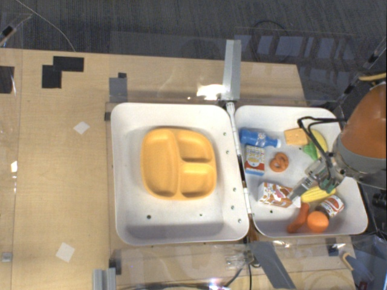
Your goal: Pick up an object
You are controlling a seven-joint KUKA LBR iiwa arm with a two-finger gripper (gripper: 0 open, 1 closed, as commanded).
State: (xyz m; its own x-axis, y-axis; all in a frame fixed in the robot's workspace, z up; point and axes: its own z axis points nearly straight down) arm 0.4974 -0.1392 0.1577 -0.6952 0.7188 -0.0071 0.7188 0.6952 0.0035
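My gripper (309, 186) is low in the right bin (357, 225), near its right side. It hangs just over a yellow banana-like piece (318, 194) and next to a red and white snack packet (275, 194). An orange ball (317, 221), a carrot (298, 218) and a small red can (332, 205) lie close in front of it. Farther back lie a brown pretzel (279, 162), a blue bottle (258, 139), a small carton (254, 159), a tan cracker (295, 136) and a yellow and green piece (315, 144). Whether the gripper has anything in it is unclear.
The left bin (130, 222) holds a yellow divided plate (178, 162). A metal post (232, 65) stands behind the seam between the bins. The arm's orange band (369, 122) and black cables (314, 122) overhang the right bin's far right corner.
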